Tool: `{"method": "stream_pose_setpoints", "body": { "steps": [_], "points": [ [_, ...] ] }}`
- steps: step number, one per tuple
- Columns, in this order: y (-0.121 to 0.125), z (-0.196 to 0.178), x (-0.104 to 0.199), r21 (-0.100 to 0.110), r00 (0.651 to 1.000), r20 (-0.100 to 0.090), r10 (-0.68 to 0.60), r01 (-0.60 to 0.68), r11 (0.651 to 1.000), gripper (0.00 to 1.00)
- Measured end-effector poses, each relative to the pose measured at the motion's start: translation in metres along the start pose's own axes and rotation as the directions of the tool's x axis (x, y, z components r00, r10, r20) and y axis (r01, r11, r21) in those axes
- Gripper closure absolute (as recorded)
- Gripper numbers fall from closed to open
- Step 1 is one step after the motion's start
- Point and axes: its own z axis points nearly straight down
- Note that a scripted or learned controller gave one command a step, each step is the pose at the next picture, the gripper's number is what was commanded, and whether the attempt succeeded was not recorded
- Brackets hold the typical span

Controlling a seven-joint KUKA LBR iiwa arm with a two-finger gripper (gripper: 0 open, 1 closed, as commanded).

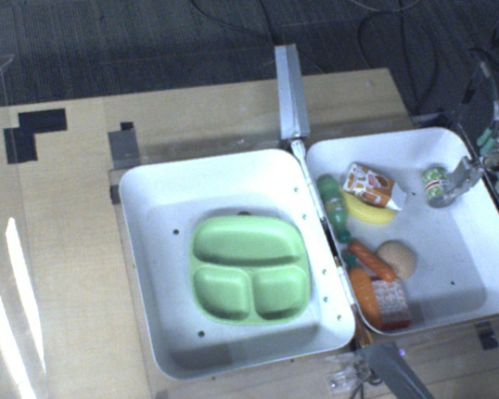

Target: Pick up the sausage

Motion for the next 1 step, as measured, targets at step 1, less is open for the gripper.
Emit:
{"method": "stream_pose_setpoints", "body": {
  "steps": [1],
  "points": [
    [-0.0162,0.0977,0.0822,0.002,1.0,-0.002,0.011,-0.011,1.0,0.0]
  ]
}}
